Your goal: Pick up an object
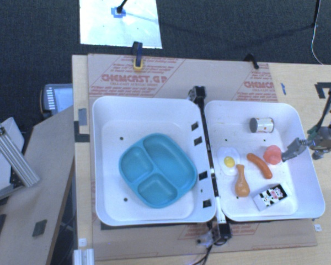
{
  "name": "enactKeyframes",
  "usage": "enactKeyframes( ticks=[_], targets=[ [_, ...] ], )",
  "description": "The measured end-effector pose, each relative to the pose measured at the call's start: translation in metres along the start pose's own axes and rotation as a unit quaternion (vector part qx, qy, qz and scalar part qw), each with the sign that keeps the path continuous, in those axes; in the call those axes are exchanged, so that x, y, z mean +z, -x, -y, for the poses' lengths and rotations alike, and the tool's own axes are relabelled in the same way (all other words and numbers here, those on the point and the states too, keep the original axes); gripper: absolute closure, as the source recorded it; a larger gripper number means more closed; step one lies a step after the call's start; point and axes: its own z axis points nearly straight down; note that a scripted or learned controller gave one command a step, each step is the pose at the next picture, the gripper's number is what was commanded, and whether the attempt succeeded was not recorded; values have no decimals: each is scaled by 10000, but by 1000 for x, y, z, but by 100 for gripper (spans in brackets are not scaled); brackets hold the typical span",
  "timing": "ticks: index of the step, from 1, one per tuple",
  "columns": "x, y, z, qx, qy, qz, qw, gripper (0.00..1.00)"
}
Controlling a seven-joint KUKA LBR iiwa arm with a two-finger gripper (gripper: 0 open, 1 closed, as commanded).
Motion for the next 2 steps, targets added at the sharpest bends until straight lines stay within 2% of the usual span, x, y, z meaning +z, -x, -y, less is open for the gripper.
enactKeyframes(
  ticks=[1, 2],
  targets=[
    [-4, 0, -2, -14, 38, 11, 10000, 0],
    [43, 7, -1, -1, 21, 5, 10000, 0]
  ],
)
